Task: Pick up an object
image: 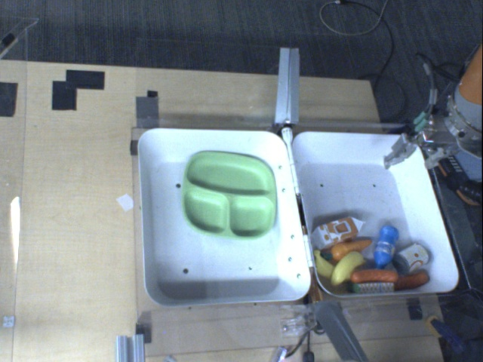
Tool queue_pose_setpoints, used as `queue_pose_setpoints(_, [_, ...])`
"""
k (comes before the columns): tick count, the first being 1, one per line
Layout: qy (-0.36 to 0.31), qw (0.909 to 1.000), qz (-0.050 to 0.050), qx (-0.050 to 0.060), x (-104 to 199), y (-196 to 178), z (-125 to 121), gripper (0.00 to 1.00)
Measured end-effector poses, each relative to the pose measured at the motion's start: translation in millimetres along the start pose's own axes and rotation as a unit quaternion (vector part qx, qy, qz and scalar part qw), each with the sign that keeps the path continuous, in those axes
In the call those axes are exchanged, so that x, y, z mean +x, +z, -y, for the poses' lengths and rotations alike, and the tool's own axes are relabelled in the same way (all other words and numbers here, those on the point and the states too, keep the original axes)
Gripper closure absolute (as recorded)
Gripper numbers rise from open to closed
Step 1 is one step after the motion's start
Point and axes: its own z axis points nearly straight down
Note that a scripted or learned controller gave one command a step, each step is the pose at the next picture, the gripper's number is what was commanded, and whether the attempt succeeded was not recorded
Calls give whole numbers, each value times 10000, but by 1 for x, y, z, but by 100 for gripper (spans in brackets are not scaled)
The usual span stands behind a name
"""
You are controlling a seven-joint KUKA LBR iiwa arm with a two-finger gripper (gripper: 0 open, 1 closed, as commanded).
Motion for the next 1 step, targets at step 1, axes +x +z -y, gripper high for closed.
queue_pose_setpoints(1, [539,9985,1,-1,-26,82,51,0])
